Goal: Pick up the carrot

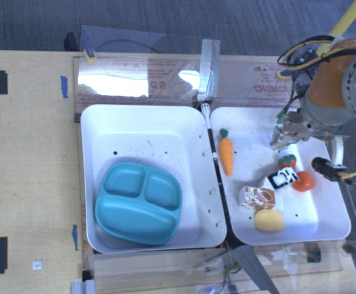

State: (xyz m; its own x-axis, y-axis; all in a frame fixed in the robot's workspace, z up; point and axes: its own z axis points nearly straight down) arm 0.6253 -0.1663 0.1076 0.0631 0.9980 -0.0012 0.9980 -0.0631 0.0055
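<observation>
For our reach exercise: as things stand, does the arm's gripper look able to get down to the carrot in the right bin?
Probably yes. The carrot lies alone near the right bin's left wall, nothing on top of it. The gripper is above the same bin, with bare floor between them.

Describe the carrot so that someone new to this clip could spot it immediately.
Look in the right white bin, along its left wall beside the divider. The carrot lies there alone, an orange taper with a green top, apart from the cluster of toys nearer the bin's lower right.
</observation>
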